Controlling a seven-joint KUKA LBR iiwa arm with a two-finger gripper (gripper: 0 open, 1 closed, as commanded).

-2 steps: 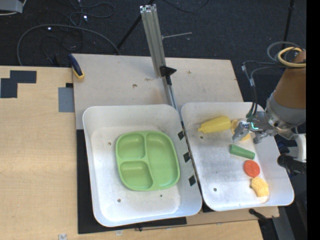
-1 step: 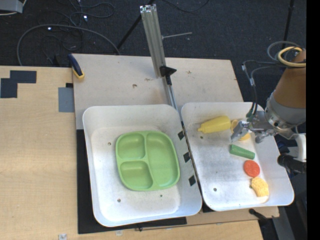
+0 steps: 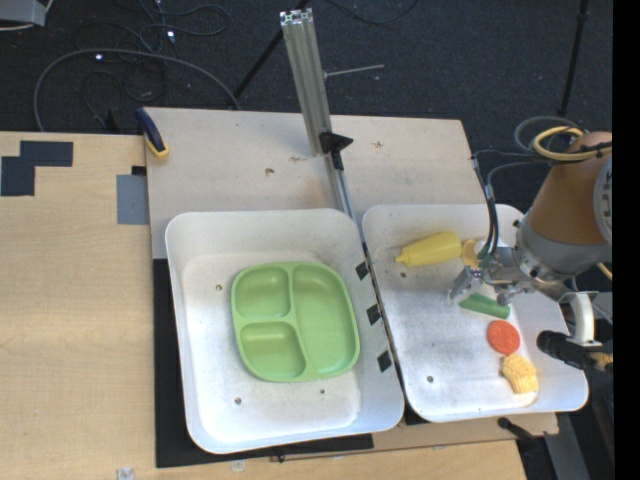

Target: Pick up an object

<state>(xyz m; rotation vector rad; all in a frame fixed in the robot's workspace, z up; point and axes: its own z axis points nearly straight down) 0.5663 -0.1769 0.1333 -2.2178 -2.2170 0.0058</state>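
The gripper (image 3: 487, 290) hung low over the right bin (image 3: 430, 368), near its far right side. Its fingers looked spread wide, with nothing between them. A flat green piece (image 3: 487, 308) lay just under and in front of the gripper. Its upper edge was hidden by the metal, so it could not be told whether they touched.

A long yellow piece (image 3: 430, 250) lay to the left of the gripper, its right end lost behind the wrist parts. An orange ball (image 3: 503, 337) sat near the green piece on the near side. A yellow lump (image 3: 519, 373) lay beside the ball, close to the bin's front right corner. Its shape was too small to make out.

The arm (image 3: 565, 208) came in from the right, and the picture's edge cut off its upper part.

The left bin (image 3: 200, 268) held a green plate (image 3: 295, 320) with three compartments, lying flat near the middle. Behind the bins stood a metal post (image 3: 305, 78), its foot at the gap between them.
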